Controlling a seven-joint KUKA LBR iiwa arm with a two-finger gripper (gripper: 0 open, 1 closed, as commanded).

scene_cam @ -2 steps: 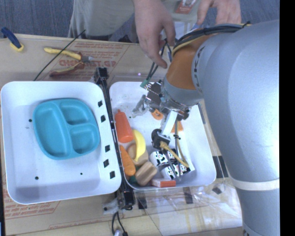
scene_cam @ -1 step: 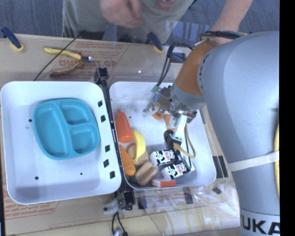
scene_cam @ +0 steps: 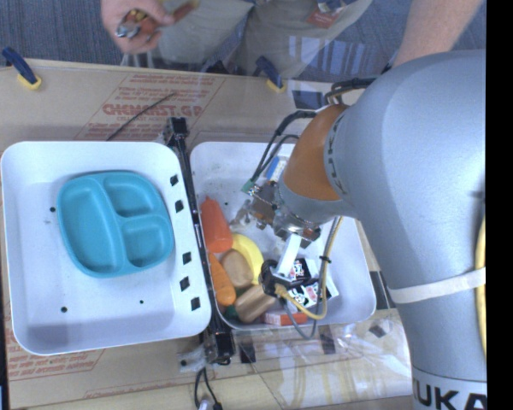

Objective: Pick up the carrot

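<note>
The carrot is lying in the right bin, right up against the bin's left wall, and its long side is running along that wall. The gripper is hanging just beside it, on the carrot's right. I cannot tell if the gripper is open or closed, and I am not seeing anything in it. A yellow thing and another orange thing are crowding the carrot's lower end, so room looks tight there.

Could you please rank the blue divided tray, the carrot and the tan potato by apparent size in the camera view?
1. blue divided tray
2. carrot
3. tan potato, partly hidden, so less certain
</note>
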